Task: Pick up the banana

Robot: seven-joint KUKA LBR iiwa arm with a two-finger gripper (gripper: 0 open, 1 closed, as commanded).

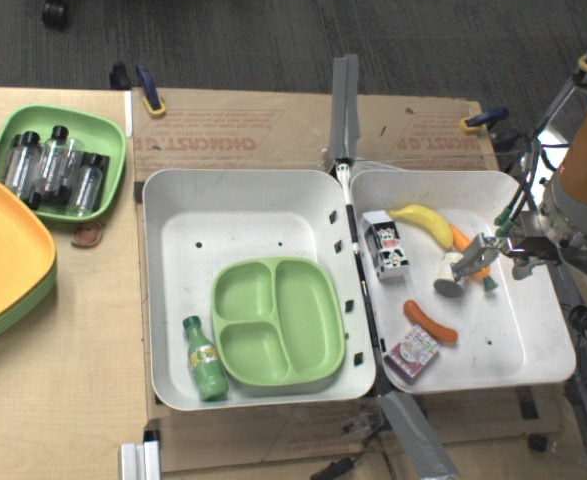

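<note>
Claw (478,251), grip state unclear, sits in right bin (533,368) just beside banana (423,223), over carrot (463,240).

Two bins (163,268), one banana (425,224)

Two bins side by side on the bench.
The left bin (163,268) holds a tray (278,323) with a bottle (204,359) left of it. In the right bin (533,358), the banana (425,223) lies behind a sausage (431,322), right of a carton (385,245).

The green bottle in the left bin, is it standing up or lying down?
Lying down: the green bottle rests lengthwise on the left bin floor beside the green tray.
</note>
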